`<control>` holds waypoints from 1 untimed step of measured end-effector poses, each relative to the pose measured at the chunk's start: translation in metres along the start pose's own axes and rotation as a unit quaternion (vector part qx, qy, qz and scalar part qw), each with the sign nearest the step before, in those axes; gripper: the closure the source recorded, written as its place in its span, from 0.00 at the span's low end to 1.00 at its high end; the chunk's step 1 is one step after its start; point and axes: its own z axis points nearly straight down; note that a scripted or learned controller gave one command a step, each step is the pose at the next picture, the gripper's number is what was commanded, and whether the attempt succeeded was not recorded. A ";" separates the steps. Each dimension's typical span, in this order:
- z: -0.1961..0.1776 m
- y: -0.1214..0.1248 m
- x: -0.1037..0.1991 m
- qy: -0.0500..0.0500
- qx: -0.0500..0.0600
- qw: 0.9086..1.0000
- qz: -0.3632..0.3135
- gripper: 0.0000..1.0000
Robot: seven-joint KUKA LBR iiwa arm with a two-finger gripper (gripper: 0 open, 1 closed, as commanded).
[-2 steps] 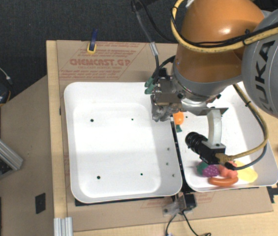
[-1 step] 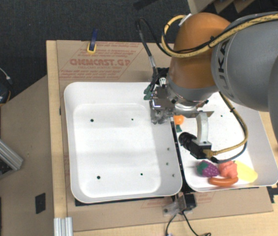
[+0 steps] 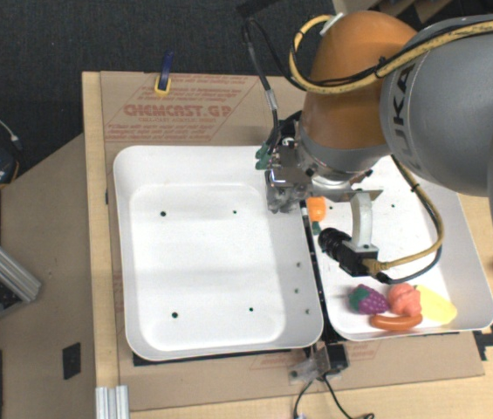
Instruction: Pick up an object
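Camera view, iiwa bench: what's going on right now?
The KUKA arm reaches in from the right, its gripper low over the seam between the two white bins. Something small and orange sits right at the gripper, but whether it's held can't be told. The toys lie bunched in the right bin, near corner: purple grapes, a pink piece, a yellow piece and an orange-red one. The left bin shows bare white floor.

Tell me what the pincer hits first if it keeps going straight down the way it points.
Probably the bare white floor of the right bin, near the rims between the bins. The pincer points down there, clear of the toy pile; depth is unclear.
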 end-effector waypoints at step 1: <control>-0.010 0.000 0.000 0.000 -0.001 1.000 0.000 1.00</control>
